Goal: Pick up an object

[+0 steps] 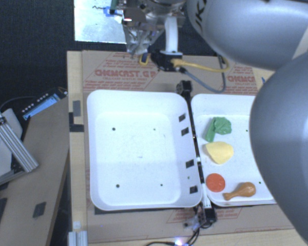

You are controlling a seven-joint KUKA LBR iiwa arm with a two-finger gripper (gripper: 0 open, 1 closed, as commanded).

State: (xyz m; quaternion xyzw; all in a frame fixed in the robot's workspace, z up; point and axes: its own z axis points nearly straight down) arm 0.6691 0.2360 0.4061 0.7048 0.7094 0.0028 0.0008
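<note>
Your two-finger gripper (138,47) hangs above the far edge of the bench, beyond the far rim of the left shallow white plastic bin (100,137), over the brown printed cardboard sheet (118,73) that lies under both bins. You cannot tell how its tips stand, since they blur into a pale grey point, and nothing shows between them. Just beside it, a white cylindrical fitting (171,37) stands upright, and a yellow cable (200,65) runs from its foot toward the right. Behind and to the right, the thick grey arm (256,24) sweeps across the far right corner and hides the right part of the right shallow white plastic bin (200,111). The things you might pick all lie in that right bin, in a loose line near its left wall and well apart from the gripper: a green crumpled leafy toy (218,127) farthest from you, a pale yellow rounded wedge (219,152) next to it, then a flat red-orange disc (215,182), and just beside that a tan toy drumstick (241,190) lying near the near rim. A row of black clips (187,132) runs along the seam where the two bins meet.
</note>
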